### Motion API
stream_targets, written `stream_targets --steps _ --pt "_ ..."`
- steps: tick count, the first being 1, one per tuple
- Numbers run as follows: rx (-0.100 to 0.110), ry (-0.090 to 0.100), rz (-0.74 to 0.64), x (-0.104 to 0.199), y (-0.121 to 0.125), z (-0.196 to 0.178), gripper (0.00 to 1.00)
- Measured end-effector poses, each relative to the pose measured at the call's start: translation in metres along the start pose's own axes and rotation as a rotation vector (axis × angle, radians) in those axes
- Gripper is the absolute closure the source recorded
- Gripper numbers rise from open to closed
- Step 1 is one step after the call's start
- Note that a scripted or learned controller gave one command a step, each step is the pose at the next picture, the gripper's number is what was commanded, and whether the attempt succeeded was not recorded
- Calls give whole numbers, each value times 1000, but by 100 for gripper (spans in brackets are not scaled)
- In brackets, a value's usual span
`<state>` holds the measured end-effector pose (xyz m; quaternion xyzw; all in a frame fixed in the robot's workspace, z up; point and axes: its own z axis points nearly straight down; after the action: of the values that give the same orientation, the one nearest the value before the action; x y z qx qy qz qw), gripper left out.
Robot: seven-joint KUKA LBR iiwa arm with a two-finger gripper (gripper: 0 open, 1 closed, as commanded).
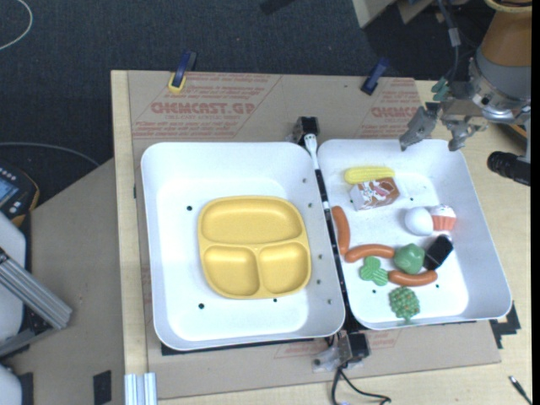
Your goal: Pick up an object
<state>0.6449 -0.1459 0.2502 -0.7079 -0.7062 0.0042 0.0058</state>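
End effector (439, 133), fingers spread, above right bin (472, 184) far rim.

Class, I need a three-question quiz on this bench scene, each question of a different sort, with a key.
1. True or false: the yellow tray lies in the left bin.
2. Which lies nearest the far rim of the right bin? A corn cob B grapes C egg
3. Fill in: the gripper hangs open above the right bin's ____ edge.

Key: 1 true; 2 A; 3 far
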Motion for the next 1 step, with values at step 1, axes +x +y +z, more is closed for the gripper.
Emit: stream_targets --steps 1 --pt "-14 -2 -2 0 2 -8 0"
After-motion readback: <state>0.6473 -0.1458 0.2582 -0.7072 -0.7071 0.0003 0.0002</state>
